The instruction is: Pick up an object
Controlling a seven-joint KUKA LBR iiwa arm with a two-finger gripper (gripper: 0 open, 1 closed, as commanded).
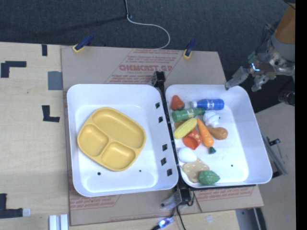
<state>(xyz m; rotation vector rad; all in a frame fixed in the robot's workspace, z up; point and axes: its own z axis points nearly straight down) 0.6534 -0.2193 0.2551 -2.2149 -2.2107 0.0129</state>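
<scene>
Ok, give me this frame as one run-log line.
phase: pre-grasp | gripper: open, holding nothing, above right white bin far rim | nearest: blue plastic bottle | yellow divided tray: left white bin

My claw (244,78) is grey metal, two slim fingers (233,79) tapering to pale tips. Above it sits a blocky silver-grey wrist with a small teal spot on one face. Higher still, an orange band wraps my arm (288,25), with dark cabling alongside.
</scene>
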